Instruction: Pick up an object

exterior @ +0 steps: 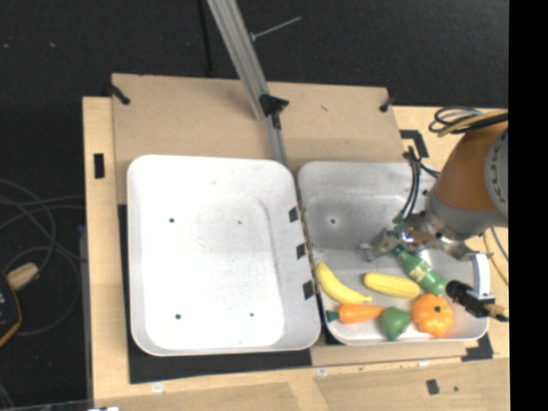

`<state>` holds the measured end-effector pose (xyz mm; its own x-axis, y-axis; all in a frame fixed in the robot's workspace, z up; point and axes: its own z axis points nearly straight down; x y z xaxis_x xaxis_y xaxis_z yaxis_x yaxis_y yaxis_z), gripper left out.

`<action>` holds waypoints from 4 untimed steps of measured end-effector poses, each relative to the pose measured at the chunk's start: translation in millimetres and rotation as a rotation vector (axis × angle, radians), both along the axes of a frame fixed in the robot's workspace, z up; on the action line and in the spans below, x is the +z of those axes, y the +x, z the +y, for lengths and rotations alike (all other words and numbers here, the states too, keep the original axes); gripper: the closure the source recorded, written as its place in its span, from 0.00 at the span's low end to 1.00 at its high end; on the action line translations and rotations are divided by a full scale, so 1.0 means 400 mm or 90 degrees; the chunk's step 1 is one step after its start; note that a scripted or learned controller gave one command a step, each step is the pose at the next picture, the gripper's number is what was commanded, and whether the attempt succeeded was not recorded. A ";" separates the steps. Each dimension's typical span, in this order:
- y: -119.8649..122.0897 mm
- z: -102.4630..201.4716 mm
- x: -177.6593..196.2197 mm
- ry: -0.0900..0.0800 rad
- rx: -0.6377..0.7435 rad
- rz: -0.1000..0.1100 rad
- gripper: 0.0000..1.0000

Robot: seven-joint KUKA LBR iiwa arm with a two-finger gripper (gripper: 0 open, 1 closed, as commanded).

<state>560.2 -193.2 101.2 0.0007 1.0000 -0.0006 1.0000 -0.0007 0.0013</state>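
The pincer (pixel 396 245) is lowered into the right bin (pixel 342 197), just above the green bottle (pixel 420 269); whether it is apart or together cannot be told. Nothing is seen held. A clean grasp is judged to call for a straight descent centred across the bottle's narrow width, clear of its neighbours. Clustered near the bin's front edge are a banana (pixel 340 286), a yellow corn cob (pixel 391 284), a carrot (pixel 360 313), a green pepper (pixel 395 322) and an orange pumpkin (pixel 432 312). The left bin (pixel 214 255) lies alongside on the worktop (pixel 103 229).

no readable text or labels anywhere
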 end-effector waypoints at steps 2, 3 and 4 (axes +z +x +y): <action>0.014 0.015 0.144 0.000 0.001 -0.002 1.00; 0.007 0.029 0.258 0.000 0.001 -0.002 1.00; 0.018 0.049 0.403 0.000 0.001 -0.003 1.00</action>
